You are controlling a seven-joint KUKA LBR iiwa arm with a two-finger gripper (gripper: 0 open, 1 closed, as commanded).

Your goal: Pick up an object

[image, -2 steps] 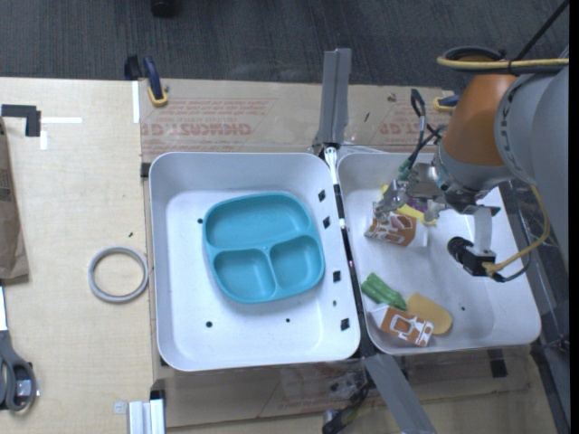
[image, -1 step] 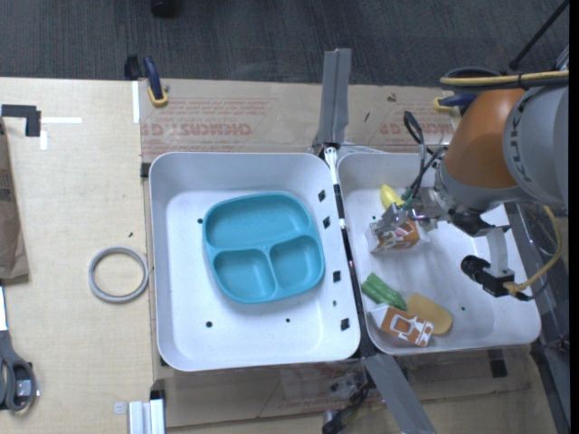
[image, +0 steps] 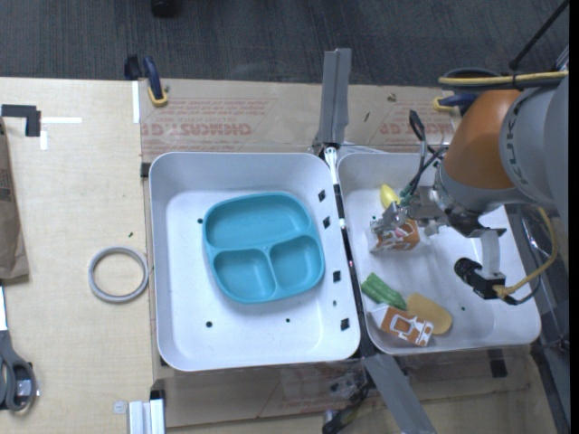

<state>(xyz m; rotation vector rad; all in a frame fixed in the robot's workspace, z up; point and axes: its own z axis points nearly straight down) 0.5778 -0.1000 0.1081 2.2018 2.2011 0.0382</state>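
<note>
My gripper (image: 394, 229) is low in the right bin (image: 516, 328), near its left wall, with the arm reaching in from the right. A small orange object (image: 409, 236) lies right against the gripper's tip, partly hidden by it. A yellow item (image: 388, 194) sits just behind the gripper. In front of it lie a green piece (image: 383, 289), an orange and white carton (image: 404, 325) and a tan item (image: 432, 312).
The left bin (image: 172, 242) holds a blue divided plate (image: 263, 246). A grey tape ring (image: 118, 273) lies on the bench at the left, and scissors (image: 16, 378) at the lower left. A black cable (image: 479, 278) loops over the right bin.
</note>
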